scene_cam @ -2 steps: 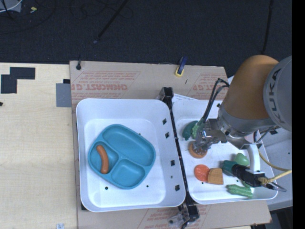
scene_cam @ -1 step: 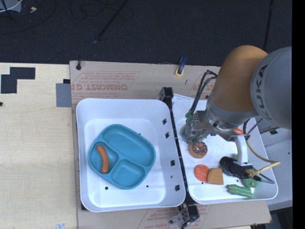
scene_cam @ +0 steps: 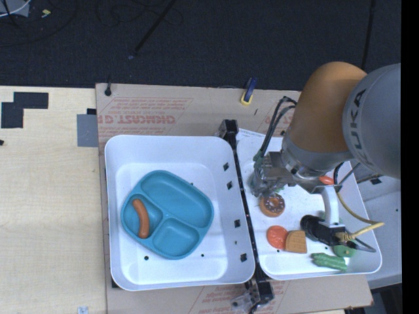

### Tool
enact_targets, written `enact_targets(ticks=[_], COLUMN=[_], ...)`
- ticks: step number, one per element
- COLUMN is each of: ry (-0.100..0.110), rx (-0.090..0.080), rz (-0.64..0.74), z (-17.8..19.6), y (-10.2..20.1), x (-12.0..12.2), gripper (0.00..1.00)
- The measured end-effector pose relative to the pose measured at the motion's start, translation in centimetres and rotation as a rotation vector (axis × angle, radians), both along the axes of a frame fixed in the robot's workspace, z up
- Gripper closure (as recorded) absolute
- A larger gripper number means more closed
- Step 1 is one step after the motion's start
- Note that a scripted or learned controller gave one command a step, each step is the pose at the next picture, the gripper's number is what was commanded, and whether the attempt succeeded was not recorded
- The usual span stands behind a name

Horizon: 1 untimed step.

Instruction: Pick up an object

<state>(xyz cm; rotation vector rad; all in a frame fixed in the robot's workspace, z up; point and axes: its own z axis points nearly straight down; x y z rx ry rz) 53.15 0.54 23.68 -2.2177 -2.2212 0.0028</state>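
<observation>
My gripper (scene_cam: 264, 186) hangs low over the left part of the right bin (scene_cam: 370, 261), under the arm's orange band. Just below and to the right of it lies a brown round doughnut-like piece (scene_cam: 272, 205), very close to the gripper. Nearer the front of that bin lie a red tomato-like piece (scene_cam: 275, 235), a tan block (scene_cam: 296, 243) touching it, and a green pod-shaped piece (scene_cam: 329, 261). A small red-orange item (scene_cam: 326, 180) peeks out beside the wrist.
The left bin (scene_cam: 124, 156) holds a blue divided plate (scene_cam: 186, 205) with an orange sausage (scene_cam: 141, 217) in its left compartment. A raised divider (scene_cam: 239, 201) separates the two bins. A blue-and-yellow clip (scene_cam: 248, 91) sits at the board's back edge.
</observation>
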Motion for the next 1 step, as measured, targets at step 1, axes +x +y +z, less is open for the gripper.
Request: enact_targets(ticks=[1], ry=[0.001], rx=[-0.001], rz=[-0.004], z=[-0.65], y=[-0.99], x=[-0.33], gripper=[1.0])
